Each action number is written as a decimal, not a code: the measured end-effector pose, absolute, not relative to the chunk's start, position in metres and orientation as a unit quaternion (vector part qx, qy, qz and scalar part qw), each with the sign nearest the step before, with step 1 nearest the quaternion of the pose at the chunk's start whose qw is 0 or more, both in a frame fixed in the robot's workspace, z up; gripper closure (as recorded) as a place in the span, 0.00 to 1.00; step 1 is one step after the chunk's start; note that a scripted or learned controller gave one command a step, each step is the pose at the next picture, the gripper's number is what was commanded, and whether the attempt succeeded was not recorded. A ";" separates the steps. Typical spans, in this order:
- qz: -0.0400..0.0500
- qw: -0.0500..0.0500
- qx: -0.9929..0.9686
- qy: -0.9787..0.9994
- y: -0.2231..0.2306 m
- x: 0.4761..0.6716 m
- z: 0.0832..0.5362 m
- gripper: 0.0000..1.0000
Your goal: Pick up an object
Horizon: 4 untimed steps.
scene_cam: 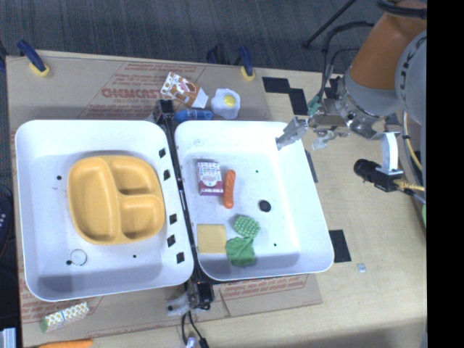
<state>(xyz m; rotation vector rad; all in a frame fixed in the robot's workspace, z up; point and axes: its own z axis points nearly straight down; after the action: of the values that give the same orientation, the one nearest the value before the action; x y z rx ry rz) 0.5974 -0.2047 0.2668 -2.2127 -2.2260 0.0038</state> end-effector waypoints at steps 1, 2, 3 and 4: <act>0.002 0.003 -0.666 -0.746 -0.155 0.590 0.143 0.00; 0.000 -0.001 -0.664 -0.748 -0.100 0.595 0.095 0.00; -0.001 -0.003 -0.663 -0.749 -0.100 0.597 0.107 1.00; 0.000 -0.002 -0.663 -0.749 -0.100 0.596 0.106 0.00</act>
<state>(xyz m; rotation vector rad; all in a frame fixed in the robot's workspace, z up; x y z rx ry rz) 0.5960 -0.1000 0.1061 -2.0841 -2.3556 -0.0014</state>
